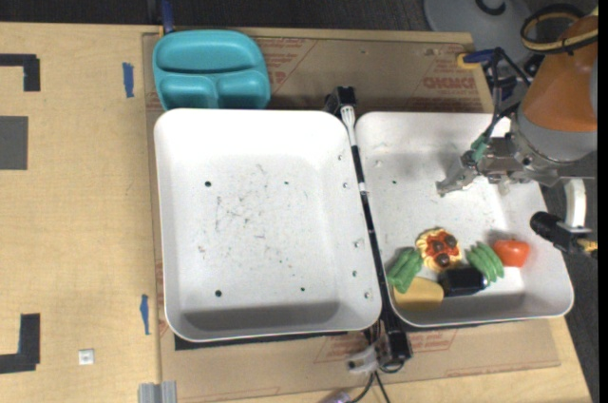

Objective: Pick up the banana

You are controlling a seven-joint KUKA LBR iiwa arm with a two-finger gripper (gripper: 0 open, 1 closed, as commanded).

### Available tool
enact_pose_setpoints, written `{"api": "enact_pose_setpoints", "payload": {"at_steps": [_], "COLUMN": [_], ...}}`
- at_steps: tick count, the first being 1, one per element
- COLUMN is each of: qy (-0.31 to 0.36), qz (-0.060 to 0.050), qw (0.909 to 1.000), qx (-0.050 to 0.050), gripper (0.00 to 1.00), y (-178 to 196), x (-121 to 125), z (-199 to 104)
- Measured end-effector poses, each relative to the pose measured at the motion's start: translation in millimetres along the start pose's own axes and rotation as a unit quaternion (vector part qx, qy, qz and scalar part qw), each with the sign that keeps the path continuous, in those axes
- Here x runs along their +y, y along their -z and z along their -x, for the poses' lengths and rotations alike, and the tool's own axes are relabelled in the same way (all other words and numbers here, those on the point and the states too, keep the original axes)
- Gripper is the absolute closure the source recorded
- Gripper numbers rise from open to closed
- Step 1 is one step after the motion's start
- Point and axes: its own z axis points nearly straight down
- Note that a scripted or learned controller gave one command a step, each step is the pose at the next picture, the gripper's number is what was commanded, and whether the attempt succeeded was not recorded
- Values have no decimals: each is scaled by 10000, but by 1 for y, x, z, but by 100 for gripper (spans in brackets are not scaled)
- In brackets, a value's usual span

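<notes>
Progress: while the banana (419, 293) is still lying in the right bin (408, 154), nothing is being carried, so the pick is being judged as not yet done.
Banana: it is being seen as a yellow piece at about 6 o'clock in that bin, touching a green vegetable (404, 267) and a dark item (463, 280), with a round yellow-and-red toy (441, 248) just beside it.
Claw: the claw (454, 183) is being held over the bin's bare floor toward 1 o'clock, well apart from the banana; whether it is wide or narrow cannot be told.
Other toys: a green piece (485, 260) and a red one (512, 251) are lying at 4 o'clock.
Left bin: the left bin (190, 144) is sitting on the worktop (76, 201).
Remaining: reaching, closing and lifting are all being left to do, as judged.
</notes>
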Motion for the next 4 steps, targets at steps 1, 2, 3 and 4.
{"api": "enact_pose_setpoints", "payload": {"at_steps": [1, 2, 3, 4], "qy": [1382, 343, 342, 340], "qz": [6, 16, 37, 48], "qw": [9904, 9994, 9994, 9994], "qx": [4, -2, -3, -8], "gripper": [0, 0, 100, 100], "y": [-66, -66, -56, -46], "x": [-73, -43, -42, -41], "z": [-48, -45, -46, -46]}}
